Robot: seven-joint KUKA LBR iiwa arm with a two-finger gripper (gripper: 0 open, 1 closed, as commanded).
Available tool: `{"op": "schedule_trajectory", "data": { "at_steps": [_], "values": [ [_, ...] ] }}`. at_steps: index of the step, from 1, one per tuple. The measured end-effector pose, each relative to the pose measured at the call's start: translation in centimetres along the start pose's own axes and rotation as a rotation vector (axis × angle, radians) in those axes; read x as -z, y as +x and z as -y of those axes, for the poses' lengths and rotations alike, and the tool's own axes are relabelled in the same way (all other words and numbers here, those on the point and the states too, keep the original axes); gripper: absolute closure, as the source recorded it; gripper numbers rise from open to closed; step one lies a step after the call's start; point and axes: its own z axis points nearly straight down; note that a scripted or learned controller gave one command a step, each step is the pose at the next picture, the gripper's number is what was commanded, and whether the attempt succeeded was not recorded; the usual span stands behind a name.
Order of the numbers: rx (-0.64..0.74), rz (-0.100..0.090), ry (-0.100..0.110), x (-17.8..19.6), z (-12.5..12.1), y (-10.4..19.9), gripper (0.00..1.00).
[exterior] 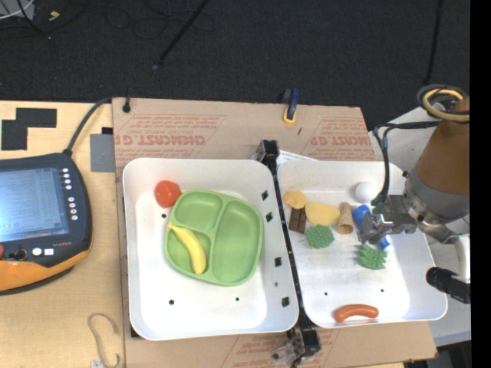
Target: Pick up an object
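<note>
While hovering low over the right bin (399, 297), pincer (374, 228) down among clutter; whether released or clenched, cannot tell. Blue object (360, 213) touching it, green spiky toy (373, 257) just below, white ball (363, 191) just above, green broccoli-like piece (320, 237) and yellow block (323, 214) to its left. Likely risk: crowded neighbours nudged aside, or two pieces caught together, spoiling the pick.
</note>
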Motion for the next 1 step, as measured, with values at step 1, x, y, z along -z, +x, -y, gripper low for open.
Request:
{"op": "schedule_trajectory", "data": {
  "at_steps": [1],
  "values": [
    [0.005, -0.002, 0.001, 0.87, -2.21, 5.03, 1.00]
  ]
}}
